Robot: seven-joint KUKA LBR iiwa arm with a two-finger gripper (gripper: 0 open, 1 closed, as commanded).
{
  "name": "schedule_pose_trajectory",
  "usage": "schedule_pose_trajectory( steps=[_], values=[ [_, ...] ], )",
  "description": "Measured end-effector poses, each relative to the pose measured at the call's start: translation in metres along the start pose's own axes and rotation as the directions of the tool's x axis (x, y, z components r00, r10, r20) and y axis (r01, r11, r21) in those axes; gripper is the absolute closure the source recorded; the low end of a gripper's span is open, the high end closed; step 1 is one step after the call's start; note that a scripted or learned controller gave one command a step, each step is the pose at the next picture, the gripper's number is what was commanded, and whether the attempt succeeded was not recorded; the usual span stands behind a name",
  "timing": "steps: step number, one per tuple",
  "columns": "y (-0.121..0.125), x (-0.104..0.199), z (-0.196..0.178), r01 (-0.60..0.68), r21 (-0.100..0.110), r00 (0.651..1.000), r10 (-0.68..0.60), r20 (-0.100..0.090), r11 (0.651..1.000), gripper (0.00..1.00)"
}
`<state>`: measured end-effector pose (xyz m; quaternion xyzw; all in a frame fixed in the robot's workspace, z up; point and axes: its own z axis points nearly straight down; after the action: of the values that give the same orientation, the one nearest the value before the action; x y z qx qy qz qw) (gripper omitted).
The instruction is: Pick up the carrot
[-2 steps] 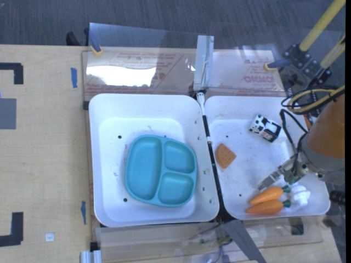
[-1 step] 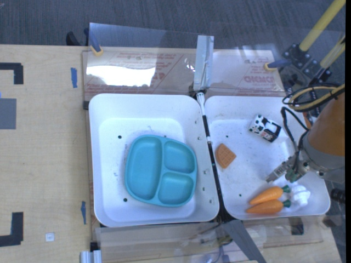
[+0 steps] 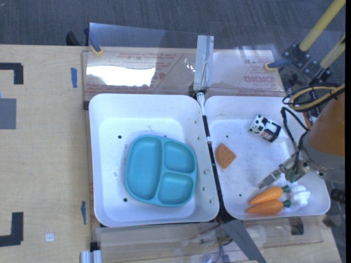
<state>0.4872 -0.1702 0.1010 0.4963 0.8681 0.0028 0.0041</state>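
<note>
- Blue divided plate [image 3: 160,170] lies in the left bin [image 3: 104,114].
- Cracker [image 3: 225,155] sits near the right bin's [image 3: 236,114] left edge.
- Carrot [image 3: 267,200] lies by that bin's front edge.
- Gripper [image 3: 274,176] hovers just above the carrot, fingers slightly apart, holding nothing.

We see a pale wooden bench [image 3: 44,147] spreading well left of the gripper [image 3: 274,177], dark grey carpet [image 3: 164,4] beyond it, clear plastic panels [image 3: 142,59] between.

Blue plate [image 3: 160,170], cracker [image 3: 225,155], toy cow [image 3: 265,128]
</note>
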Motion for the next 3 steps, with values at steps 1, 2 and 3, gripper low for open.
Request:
schedule_pose_trajectory(
  steps=[1,2,3],
  values=[
    [-0.0036,-0.0178,0.0152,-0.190,0.005,0.982,0.190,-0.004,0.982,0.00],
    [-0.0113,-0.0129,0.0147,-0.206,0.002,0.979,0.206,0.000,0.979,0.00],
    [-0.0095,-0.0144,0.0061,-0.206,0.000,0.979,0.206,0.002,0.979,1.00]
  ],
)
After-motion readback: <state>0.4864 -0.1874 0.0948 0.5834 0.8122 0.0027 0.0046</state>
